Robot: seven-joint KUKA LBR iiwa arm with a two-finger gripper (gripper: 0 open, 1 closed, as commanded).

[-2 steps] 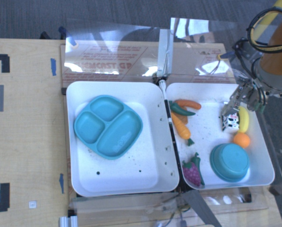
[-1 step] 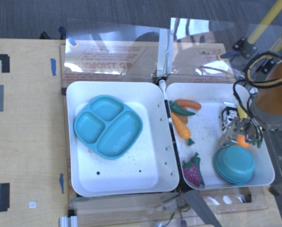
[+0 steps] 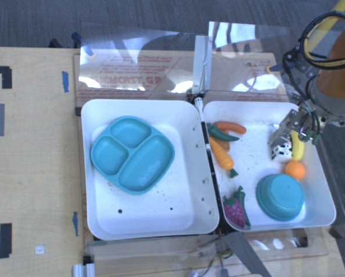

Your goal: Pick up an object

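Candidate objects all sit in the right bin. Nearest the gripper: a small black-and-white toy directly under the fingertips, a yellow banana-like piece just beside it, and an orange ball just below those. Lower in the bin, a blue bowl stands upright; a purple grape bunch lies at the bin's lower left corner.

Along the divider: a carrot, a green pepper and an orange-red pepper, stacked close and touching.

Gripper: poised low over the black-and-white toy, fingers angled down and left. Spread of the fingers: cannot tell at this slant (metal parts overlap the toy and banana). Nothing visibly between them, so no grasp recorded.

Left bin holds a blue divided plate, well apart from the arm.

Risks, as judged:
- Three small items crowd under the gripper; a closing finger may land on the banana or nudge the ball away instead of seating around the toy.
- The ball is round and would likely roll if touched.
- Target sits near the bin's right wall; a finger could catch the rim.
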